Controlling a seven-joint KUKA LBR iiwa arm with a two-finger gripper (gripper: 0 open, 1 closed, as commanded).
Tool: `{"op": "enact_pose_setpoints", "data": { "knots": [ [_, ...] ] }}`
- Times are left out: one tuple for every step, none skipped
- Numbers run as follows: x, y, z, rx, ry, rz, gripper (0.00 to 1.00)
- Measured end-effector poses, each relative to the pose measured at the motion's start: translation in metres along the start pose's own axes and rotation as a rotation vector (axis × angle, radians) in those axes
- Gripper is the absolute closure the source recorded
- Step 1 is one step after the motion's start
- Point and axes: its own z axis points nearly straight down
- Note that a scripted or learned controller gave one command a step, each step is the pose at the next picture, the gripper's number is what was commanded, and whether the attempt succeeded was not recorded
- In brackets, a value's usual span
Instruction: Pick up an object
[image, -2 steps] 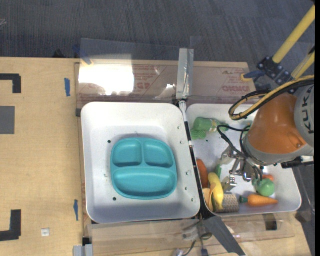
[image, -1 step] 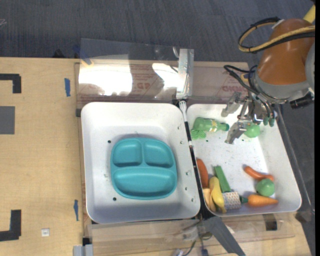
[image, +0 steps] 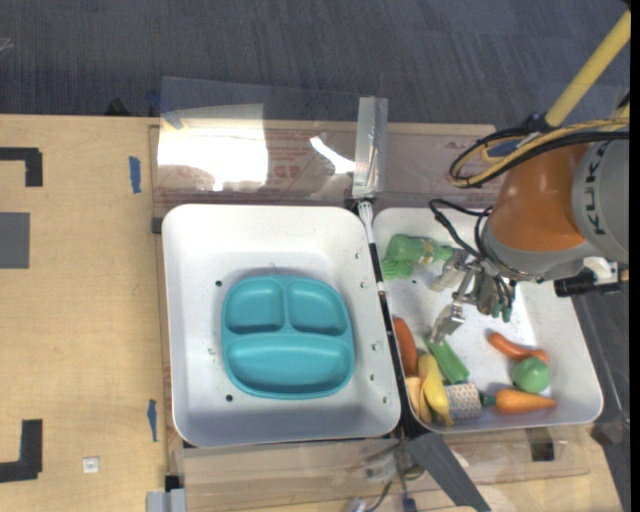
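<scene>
The arm (image: 545, 205), grey with its orange band, reaches in over the right bin (image: 585, 385) on the table (image: 70, 330). Its pincer (image: 455, 305) hangs low inside that bin, just above the floor, and no object sits between its fingers; whether they are spread or closed cannot be told from this slant.

All the loose objects lie in the right bin. A green toy (image: 403, 253) rests at the bin's far left corner, just beside the pincer's upper side. Along the bin's left wall lies an orange-red piece (image: 405, 343), and nearer than it a yellow banana (image: 432, 388). A dark green piece (image: 448, 360) lies directly below the pincer, close to its tips. A speckled grey block (image: 463, 401) sits at the bin's near edge, touching an orange carrot (image: 522, 401). A green ball (image: 531, 374) lies just beyond the carrot, and a red-orange piece (image: 512, 346) just beyond the ball.

The left bin (image: 190, 260) holds a teal divided plate (image: 288, 335) with three compartments.
</scene>
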Motion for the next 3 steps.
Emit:
{"op": "enact_pose_setpoints", "data": {
  "knots": [
    [0.046, -0.007, 0.007, -0.002, -0.005, -0.027, 0.0],
    [0.088, -0.039, 0.006, -0.001, -0.018, -0.201, 0.0],
    [-0.026, -0.083, 0.004, 0.001, 0.003, -0.233, 0.0]
  ]
}}
